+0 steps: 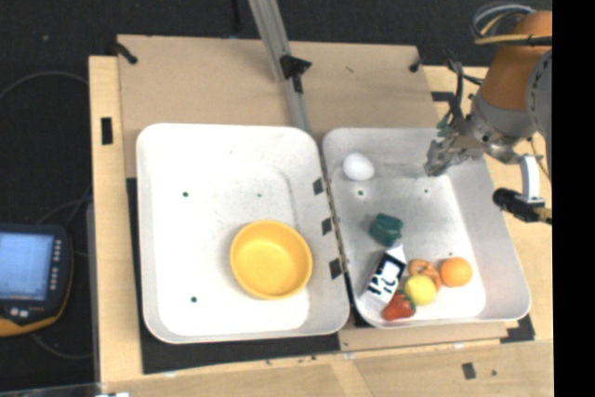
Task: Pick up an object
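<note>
Over the far right part of the right bin (483, 228) hangs the gripper (439, 161), its tip low above bare white floor — whether it is parted or clenched I cannot tell from this slant, and nothing shows in it. No object lies beneath it, so the coming move turns on direction alone. Nearest is the white ball (358, 166), off to the hand's left in the view and level with it, close to the divider; being round, it sets no grasp axis. Nearer the camera and somewhat leftward sits the green block (386, 227), alone and apart from its neighbours. Further toward the camera, at the bin's near edge, the rest crowd together — a black-and-white carton (386, 274) lying aslant, a yellow-green fruit (421, 290), a red piece (399, 309) and an orange (456, 271), touching or nearly so. The yellow bowl (271, 258) rests in the left bin (186, 163), well apart from the hand. I judge the ball or block the easier pick.
</note>
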Action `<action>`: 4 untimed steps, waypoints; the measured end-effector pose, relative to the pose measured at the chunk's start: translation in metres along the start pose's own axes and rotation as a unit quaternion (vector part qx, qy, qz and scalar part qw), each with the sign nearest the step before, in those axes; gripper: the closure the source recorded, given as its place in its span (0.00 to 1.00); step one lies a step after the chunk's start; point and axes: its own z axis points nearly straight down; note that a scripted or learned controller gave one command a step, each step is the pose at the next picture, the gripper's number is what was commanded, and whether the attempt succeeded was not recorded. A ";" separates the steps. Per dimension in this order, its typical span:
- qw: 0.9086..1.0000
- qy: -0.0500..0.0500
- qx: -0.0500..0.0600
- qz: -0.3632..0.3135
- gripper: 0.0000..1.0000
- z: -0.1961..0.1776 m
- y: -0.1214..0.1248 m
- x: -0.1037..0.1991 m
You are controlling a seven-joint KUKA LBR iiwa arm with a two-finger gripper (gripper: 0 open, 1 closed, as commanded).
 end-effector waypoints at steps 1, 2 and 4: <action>1.000 0.002 -0.002 -0.001 1.00 -0.066 0.002 0.000; 1.000 0.002 -0.002 0.001 1.00 -0.121 -0.006 -0.001; 1.000 0.004 0.003 -0.002 1.00 -0.121 -0.017 0.051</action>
